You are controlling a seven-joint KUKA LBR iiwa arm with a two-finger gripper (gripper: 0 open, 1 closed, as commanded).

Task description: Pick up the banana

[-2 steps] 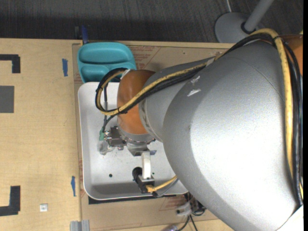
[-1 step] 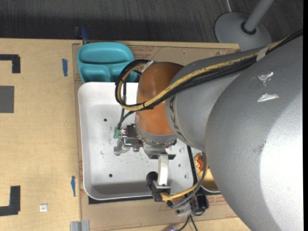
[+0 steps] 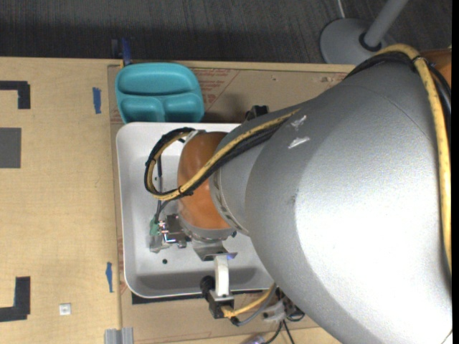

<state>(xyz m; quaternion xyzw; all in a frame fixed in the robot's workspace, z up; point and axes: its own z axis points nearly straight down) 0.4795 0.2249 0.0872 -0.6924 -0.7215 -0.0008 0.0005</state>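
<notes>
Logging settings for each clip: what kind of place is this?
Likely a robotics lab bench: a grey arm reaches over a white bin on a cardboard-covered surface marked with blue tape.

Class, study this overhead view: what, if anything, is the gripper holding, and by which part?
It cannot be told. The arm covers most of the white bin, hiding the gripper's tip and whatever lies under it.

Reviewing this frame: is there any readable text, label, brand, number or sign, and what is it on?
No text can be read.
Faint reddish printing on the cardboard sheet behind the teal tray: too small and blurred to read.
The grey arm, the orange band and the white bin bear no legible marks.
</notes>
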